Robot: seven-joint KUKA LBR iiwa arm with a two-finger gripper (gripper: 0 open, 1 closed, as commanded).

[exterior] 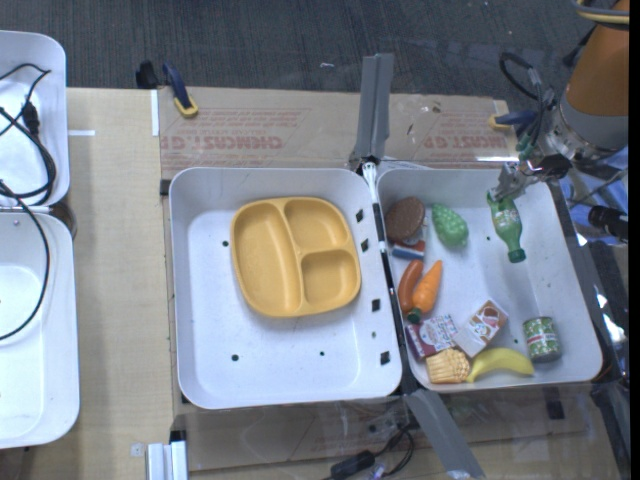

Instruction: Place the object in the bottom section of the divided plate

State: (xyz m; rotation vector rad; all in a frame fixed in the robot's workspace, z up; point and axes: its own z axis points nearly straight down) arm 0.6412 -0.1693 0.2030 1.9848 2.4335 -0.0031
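- The gripper [512, 183] hangs over the far right part of the right white bin [578, 298], below the grey arm with its orange band [600, 63] that reaches in from the right; whether it is apart or together cannot be told.
- A small green plastic bottle [508, 227] stands tilted directly under the gripper, its top at the gripper's tip; the view does not show whether it is clamped.
- Left of the bottle lies a bumpy green toy vegetable [451, 225], and further left a round brown toy patty [405, 219] sits against the bin's left wall.
- Nearer, an orange toy carrot [428, 285] lies beside a red-orange toy pepper [409, 286].
- Along the near side of this bin lie a small red-and-white packet [432, 334], a white snack box [485, 325], a yellow waffle-like piece [448, 366], a yellow toy banana [502, 364] and a green tin can [541, 338].
- The left white bin [200, 348] holds the yellow divided plate [296, 256], well apart from the bottle, with one long section on its left and two smaller ones on its right.
- Both bins rest on the cardboard-covered desk [250, 128].
- At the far left stand two white tubs [35, 348] with black cables [25, 158].
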